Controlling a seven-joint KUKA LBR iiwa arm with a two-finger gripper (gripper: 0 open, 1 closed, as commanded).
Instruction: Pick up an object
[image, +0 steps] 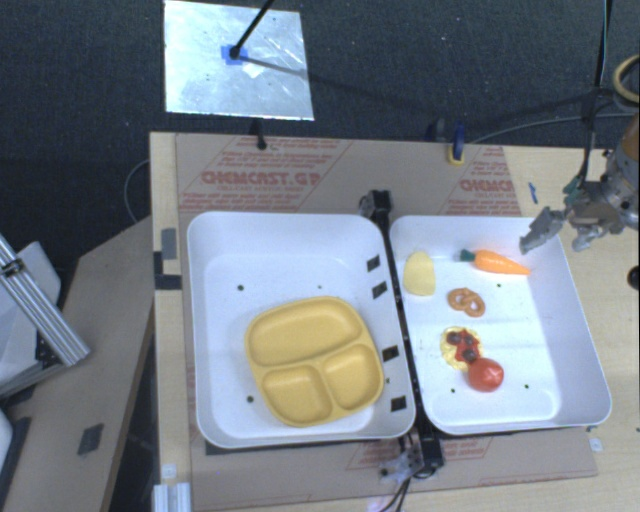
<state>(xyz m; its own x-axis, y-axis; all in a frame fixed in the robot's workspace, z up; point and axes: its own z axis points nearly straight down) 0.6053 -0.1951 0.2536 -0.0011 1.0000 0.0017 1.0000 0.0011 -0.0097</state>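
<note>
So here's the layout you're working with: two white bins sit side by side on the desk (250, 165), and all the small stuff is in the right bin (570, 330), probably so it's within easy reach of the arm coming in from that side. The left bin (215, 300) just has a yellow divided tray (315, 357) in it. Your pincer (562, 228) hangs over the right bin's upper right corner, and I honestly can't tell how it's set, it's too blurry. Nothing's in it as far as I can see. Closest pick looks like the toy carrot (497, 263), orange with a green stub, lying flat just beside the pincer near the far wall. Further in you've got a pale yellow piece (420, 273), a little pretzel (466, 301), a pizza slice (460, 345) and a red tomato (486, 375) touching it.
</note>
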